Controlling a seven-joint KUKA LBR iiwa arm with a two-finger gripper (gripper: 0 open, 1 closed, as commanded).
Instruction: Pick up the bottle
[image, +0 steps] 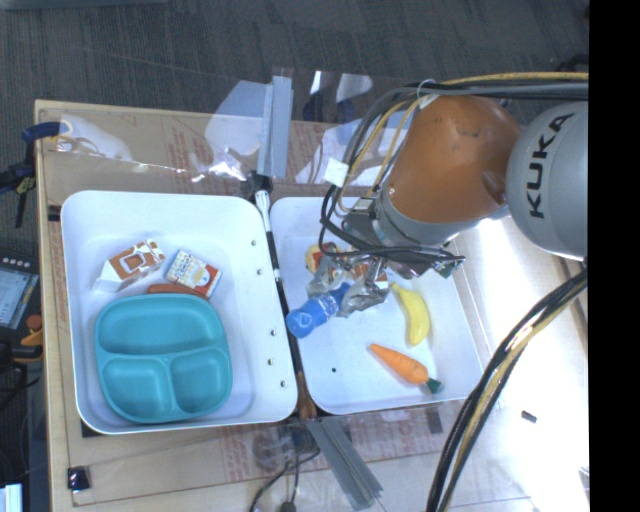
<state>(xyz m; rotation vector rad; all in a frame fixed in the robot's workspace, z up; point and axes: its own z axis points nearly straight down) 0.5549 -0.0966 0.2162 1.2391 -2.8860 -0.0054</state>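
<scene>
Where the arm (450, 160) reaches over the right bin (455, 385), the bottle (318, 308) lies on its side near the bin's left wall, long axis slanting, blue cap toward lower left; the gripper (358, 275) sits at its upper end, finger state impossible to tell; banana (413, 313) and carrot (400, 365) lie right; bare floor below.
</scene>
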